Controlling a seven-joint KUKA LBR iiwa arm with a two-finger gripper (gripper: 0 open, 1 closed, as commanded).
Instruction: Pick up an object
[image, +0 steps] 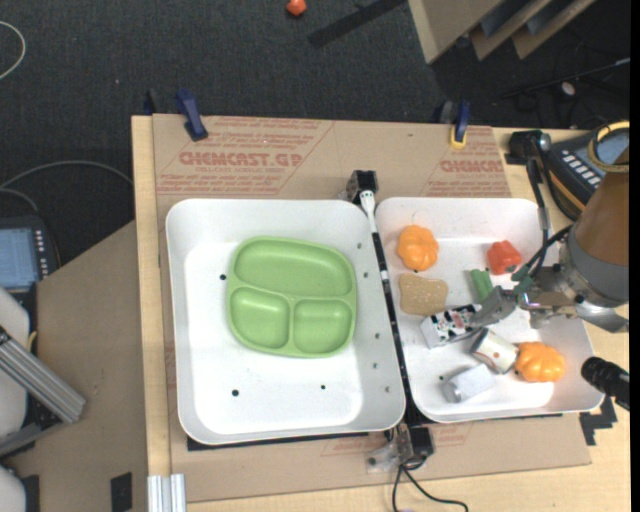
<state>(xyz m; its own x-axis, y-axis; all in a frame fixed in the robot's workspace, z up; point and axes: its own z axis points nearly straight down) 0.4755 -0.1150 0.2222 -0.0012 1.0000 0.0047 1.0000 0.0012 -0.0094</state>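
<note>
My tool (505, 303), whose grip I cannot tell, hangs over the clutter, the green block (482, 283) just at its ten o'clock.

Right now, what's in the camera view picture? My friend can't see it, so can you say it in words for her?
A grey robot arm reaches from the right, its gripper low over a white bin of small things, including two orange pumpkin-like toys, a red piece and a tan slab. The left white bin holds a green divided plate.
</note>
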